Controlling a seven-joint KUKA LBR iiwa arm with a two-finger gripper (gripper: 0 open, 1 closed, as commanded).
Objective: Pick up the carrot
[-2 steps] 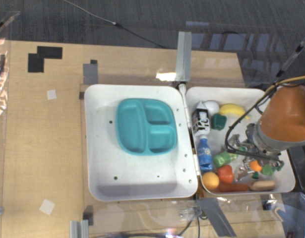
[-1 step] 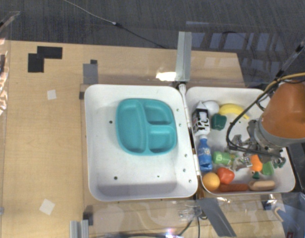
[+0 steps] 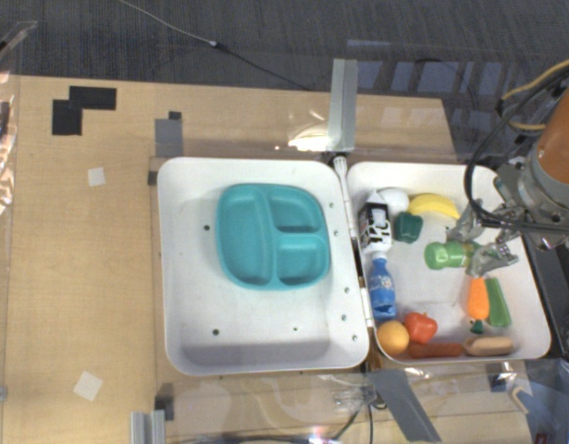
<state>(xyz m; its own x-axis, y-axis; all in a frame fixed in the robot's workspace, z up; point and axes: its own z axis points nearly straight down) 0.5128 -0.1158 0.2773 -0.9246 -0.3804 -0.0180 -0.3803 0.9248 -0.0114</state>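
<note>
Carrot in the right bin, hand just above it.
Smooth, tapered and orange, the carrot lies lengthwise toward the bin's near edge, beside a green vegetable. The metal hand hangs over its upper end, fingers apart, gripping nothing, next to a green cylinder. A teal divided plate sits in the left bin.

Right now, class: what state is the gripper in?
Gripper: open, holding nothing, poised just above the carrot in the right bin.
</note>
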